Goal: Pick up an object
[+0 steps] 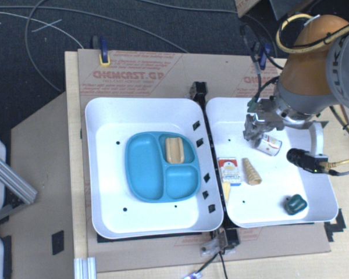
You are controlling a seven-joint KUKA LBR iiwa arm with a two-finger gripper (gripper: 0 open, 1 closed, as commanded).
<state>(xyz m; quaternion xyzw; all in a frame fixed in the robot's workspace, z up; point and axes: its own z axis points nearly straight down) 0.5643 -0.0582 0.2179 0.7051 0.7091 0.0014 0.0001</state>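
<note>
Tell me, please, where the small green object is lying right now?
The small green object lies in the right bin, near its front right corner, apart from the cone-shaped piece to its left.

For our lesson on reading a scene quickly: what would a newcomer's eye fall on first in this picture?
The bright blue divided plate in the left bin stands out most, with a tan block lying in its upper right compartment. Next comes the big grey and orange arm reaching in from the right, its gripper down over the right bin beside a small white can. A dark green lump sits near that bin's lower right corner.
</note>
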